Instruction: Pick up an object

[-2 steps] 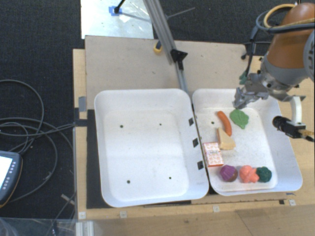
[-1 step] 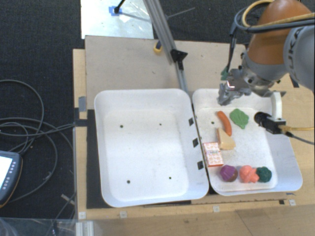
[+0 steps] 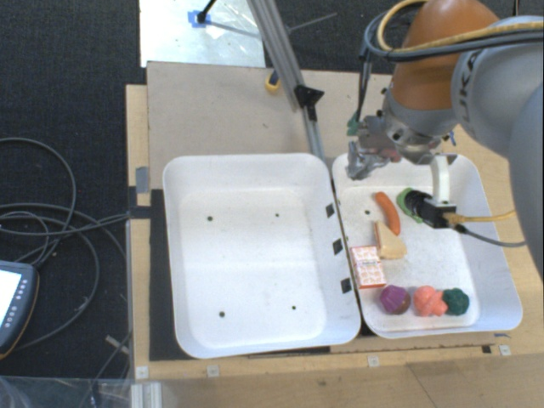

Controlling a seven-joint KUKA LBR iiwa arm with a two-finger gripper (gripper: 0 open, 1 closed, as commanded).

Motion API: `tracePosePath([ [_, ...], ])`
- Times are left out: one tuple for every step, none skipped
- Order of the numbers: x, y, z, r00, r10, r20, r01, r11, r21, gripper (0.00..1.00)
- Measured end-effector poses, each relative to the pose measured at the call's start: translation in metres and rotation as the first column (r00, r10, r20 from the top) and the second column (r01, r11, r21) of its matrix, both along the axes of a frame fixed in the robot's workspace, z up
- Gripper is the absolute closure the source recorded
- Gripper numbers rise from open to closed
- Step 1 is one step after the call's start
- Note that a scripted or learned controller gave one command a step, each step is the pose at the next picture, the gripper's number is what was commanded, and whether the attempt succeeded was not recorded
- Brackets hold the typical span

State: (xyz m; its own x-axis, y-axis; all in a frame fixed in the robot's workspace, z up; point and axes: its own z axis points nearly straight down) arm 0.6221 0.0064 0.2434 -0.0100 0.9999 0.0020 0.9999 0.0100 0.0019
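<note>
Holding toy foods: right bin (image 3: 501, 300).

A pale wooden bench (image 3: 225, 109) sits on dark carpet (image 3: 64, 66), black cables (image 3: 51, 228) looping across the floor at left beside a handheld screen (image 3: 13, 304), with a grey tripod leg (image 3: 276, 36) slanting over a white sheet (image 3: 183, 15).

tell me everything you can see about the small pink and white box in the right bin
The small pink and white box is a flat rectangular carton, apparently cardboard, with a pink printed face and pale edges. It lies flat on the floor of the right white bin, near its left wall. Its upper right corner meets or nearly meets the tan wedge-shaped block. The round purple toy sits just below it, apart. The print is too small to read.
</note>
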Motion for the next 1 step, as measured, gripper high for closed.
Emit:
tracePosePath([
  [-0.0021,0.0499,-0.0143,1.000,0.000,-0.002,0.000,1.000,0.000,1.00],
])
